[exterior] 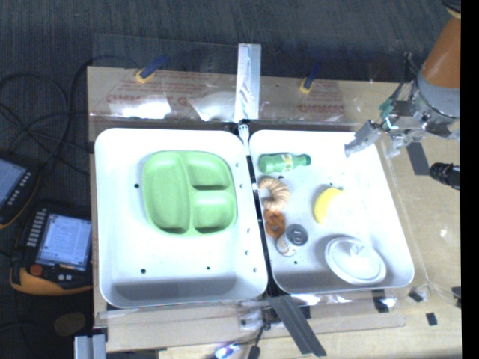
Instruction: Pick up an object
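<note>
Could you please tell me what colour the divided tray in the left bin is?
The divided tray is light green, seen in the camera view.

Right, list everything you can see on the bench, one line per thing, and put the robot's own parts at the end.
bins: 2, white, side by side on the bench
divided tray: 1, light green, in the left bin
bottle: 1, green with a yellow label, lying at the back of the right bin
banana: 1, yellow, middle of the right bin
braided ring toy: 1, tan, by the right bin's left wall
small round lid: 1, grey, in front of the ring toy
shallow dish: 1, white, front of the right bin
arm: 1, grey with an orange band, far right
tool: 1, grey, above the right bin's back right corner
</note>
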`<state>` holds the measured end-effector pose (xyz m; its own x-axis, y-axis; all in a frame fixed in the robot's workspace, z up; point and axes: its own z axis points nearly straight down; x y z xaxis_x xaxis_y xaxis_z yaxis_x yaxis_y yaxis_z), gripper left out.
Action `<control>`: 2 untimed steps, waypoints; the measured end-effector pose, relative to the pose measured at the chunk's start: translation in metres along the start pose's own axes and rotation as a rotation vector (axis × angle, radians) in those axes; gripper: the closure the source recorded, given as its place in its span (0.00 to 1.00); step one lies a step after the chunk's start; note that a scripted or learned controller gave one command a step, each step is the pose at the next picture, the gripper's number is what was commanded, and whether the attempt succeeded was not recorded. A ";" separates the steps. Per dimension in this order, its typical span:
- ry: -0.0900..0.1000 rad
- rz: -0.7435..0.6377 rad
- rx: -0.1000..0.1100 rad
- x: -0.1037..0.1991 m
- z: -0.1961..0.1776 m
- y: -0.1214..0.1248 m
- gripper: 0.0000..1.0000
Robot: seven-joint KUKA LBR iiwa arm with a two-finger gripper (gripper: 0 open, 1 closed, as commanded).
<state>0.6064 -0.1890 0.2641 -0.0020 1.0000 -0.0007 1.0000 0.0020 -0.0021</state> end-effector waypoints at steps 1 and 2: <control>0.002 0.120 0.002 -0.002 0.096 -0.123 0.00; -0.002 0.051 -0.013 0.018 0.175 -0.118 0.00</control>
<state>0.4876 -0.1711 0.0895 0.0488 0.9988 -0.0028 0.9987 -0.0488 0.0115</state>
